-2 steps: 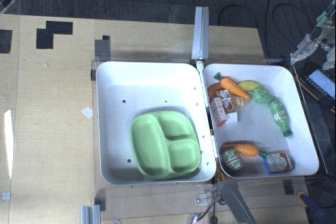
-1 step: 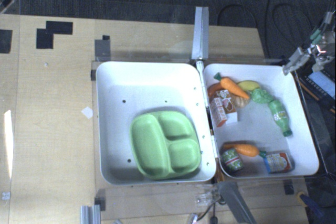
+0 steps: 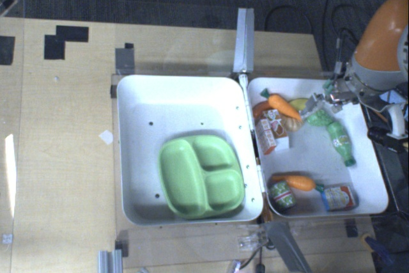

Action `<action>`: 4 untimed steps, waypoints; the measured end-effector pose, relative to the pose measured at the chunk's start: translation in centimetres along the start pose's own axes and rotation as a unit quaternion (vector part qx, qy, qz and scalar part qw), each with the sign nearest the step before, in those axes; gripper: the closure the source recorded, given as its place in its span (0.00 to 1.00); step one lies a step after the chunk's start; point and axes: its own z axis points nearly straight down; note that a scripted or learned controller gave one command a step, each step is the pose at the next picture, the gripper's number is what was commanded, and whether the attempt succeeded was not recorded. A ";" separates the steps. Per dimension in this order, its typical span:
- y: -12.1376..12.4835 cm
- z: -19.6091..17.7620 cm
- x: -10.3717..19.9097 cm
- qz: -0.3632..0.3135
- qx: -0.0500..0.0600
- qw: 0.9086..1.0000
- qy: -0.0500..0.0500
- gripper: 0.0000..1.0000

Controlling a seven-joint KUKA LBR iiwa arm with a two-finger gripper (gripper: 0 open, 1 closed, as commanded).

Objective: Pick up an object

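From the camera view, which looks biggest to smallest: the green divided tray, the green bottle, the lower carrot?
1. green divided tray
2. green bottle
3. lower carrot, though it looks only slightly smaller than the bottle, so that order is unsure.

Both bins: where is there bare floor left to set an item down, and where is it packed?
Left bin: bare floor along the far side and left wall, bordering the green divided tray. Right bin: a bare patch mid-floor, between the green bottle, the snack packet and the near carrot. Crowded: its far-left corner around the far carrot, and its near edge with the cans.

Even, bright overhead light, soft shadows inside the bins [image 3: 128,137] (slightly blurry throughout).
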 end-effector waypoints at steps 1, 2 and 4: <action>-2.8 7.3 3.5 -0.019 -0.006 1.000 -0.004 0.00; 1.7 8.2 0.0 0.078 -0.005 0.997 -0.002 0.00; 5.4 -3.7 4.0 0.072 -0.005 0.997 -0.002 1.00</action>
